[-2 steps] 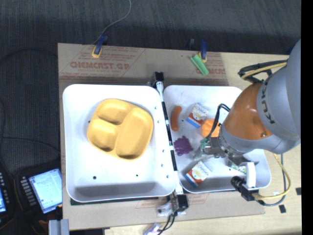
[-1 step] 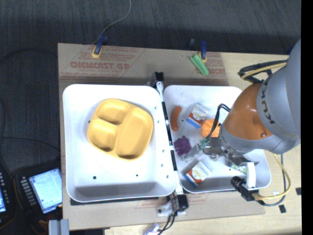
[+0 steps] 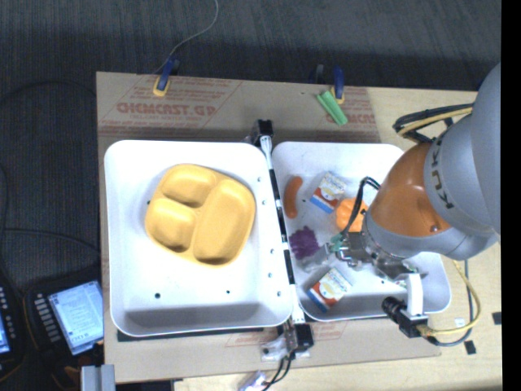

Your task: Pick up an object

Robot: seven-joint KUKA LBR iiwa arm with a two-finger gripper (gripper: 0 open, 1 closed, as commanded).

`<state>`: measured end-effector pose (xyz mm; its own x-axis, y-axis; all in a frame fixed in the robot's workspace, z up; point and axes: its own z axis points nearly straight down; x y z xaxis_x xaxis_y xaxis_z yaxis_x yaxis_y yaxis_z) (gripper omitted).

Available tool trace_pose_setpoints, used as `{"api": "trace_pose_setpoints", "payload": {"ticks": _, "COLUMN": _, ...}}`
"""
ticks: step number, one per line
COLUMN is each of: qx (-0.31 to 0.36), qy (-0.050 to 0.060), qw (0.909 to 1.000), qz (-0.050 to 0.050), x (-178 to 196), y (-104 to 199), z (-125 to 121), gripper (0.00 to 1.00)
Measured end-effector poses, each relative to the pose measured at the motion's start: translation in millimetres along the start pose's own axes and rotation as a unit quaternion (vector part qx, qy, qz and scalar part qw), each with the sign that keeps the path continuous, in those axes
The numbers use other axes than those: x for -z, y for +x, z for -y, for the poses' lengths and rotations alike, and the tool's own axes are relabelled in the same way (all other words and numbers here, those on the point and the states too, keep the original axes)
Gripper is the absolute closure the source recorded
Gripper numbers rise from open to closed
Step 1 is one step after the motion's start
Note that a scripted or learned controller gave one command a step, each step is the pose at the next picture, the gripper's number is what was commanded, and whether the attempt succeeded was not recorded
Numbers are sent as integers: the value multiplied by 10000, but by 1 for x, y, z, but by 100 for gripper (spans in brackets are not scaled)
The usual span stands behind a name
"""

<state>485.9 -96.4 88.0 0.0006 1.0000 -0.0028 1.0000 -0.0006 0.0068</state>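
Grey arm (image 3: 480,177) fills your frame's right; its end effector (image 3: 346,249) hovers mid right bin (image 3: 358,149), grip state unclear. Purple toy (image 3: 304,240) beside it looks light, soft: pinch its middle

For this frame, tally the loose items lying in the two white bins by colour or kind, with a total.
Large yellow moulded plastic piece, left bin: 1
Small white cartons with orange and blue print, right bin: 2
Purple bunch-shaped toy: 1
Orange elongated toy: 1
Round orange object, partly under the arm: 1
Total: 6
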Motion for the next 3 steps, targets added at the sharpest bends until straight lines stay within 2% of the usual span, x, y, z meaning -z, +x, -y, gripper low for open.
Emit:
{"api": "trace_pose_setpoints", "payload": {"ticks": 1, "qx": -1, "qy": -21, "qw": 10000, "qz": 0, "x": 11, "y": 0, "z": -2, "gripper": 100}}
{"api": "trace_pose_setpoints", "payload": {"ticks": 2, "qx": -2, "qy": -18, "qw": 10000, "qz": -2, "x": 11, "y": 0, "z": -2, "gripper": 0}}
{"api": "trace_pose_setpoints", "payload": {"ticks": 3, "qx": 5, "qy": 6, "qw": 10000, "qz": -9, "x": 0, "y": -2, "z": 0, "gripper": 0}}
